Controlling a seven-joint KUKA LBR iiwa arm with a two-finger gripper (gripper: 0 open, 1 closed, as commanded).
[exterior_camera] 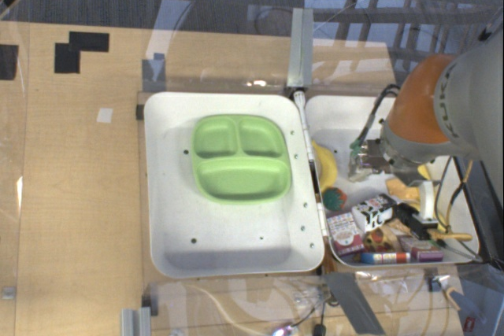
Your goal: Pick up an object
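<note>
Nearest the camera, the bottom edge of the right bin (472, 252) is where most of the clutter sits: a couple of markers (394, 256), a small pink-and-white packet (342, 230), and a black-and-white carton (373, 212) all jammed together. Just behind those there's a little red-and-green ball (335, 198), and a banana (325, 165) lies along the left wall. Some yellow bits (405, 189) sit under the arm (441, 110) on the right side.

The tool (364, 167) hangs over the middle of that bin, above a bare white patch, with the ball and banana near it on the left. Whether it's spread or pressed together, honestly can't tell from this angle, the wrist blocks too much. Nothing is visibly pinched in it.

Since any object counts, the smart pick is probably the ball or the banana: they sit a bit apart from the pile, so there's less chance of nudging neighbours. The banana hugs the wall though, so a finger could jam against it. The ball looks like the cleaner grab, as long as the tool comes straight down and centred, because round stuff likes to squirt out sideways.

Further back, the left bin (169, 169) just holds a green tray (239, 158), and beyond that is the wooden surface (79, 169).
</note>
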